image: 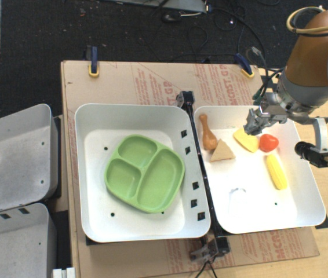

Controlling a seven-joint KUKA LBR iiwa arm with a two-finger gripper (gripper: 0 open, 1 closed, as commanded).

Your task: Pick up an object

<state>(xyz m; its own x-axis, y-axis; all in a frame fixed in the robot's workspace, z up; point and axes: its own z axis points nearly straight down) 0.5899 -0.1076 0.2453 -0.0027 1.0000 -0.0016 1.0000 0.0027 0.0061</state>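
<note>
The right bin [268, 207] holds a brown drumstick-shaped toy [208, 133], a tan wedge [223, 151], a yellow cheese-like piece [246, 141], a red tomato [269, 142] and a yellow corn cob [276, 171]. My gripper [255, 124] hangs over the bin's far side, just above the yellow piece and left of the tomato. Its dark fingers point down toward the yellow piece, and I see nothing held between them.
A green divided plate [145, 172] lies in the left bin [94, 213]. A black divider with clips [194, 155] runs between the bins. White trays [13, 155] lie off the bench at left. Blue and yellow clamps [94, 62] grip the far edge of the board.
</note>
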